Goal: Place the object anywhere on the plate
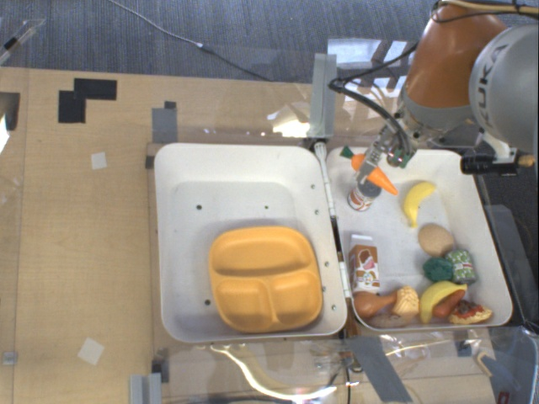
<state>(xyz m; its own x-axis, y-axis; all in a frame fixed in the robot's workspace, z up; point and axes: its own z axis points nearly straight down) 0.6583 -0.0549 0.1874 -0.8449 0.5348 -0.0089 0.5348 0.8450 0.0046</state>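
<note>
A yellow-orange plate (265, 276) with three compartments lies in the left bin (194, 183), toward its front. My gripper (376, 168) hangs over the back left part of the right bin (493, 251). It is shut on a toy carrot (381, 180). The carrot is tilted, with its green top (345, 152) toward the bin divider and its orange tip pointing right. It overlaps the top of a small can (361, 199) that stands just below it.
The right bin also holds a yellow banana (418, 200), a tan egg-shaped piece (435, 240), green broccoli (439, 269), a small carton (365, 268), a drumstick (375, 303), a second banana (442, 295) and a pizza slice (470, 312). A divider wall (330, 217) separates the bins.
</note>
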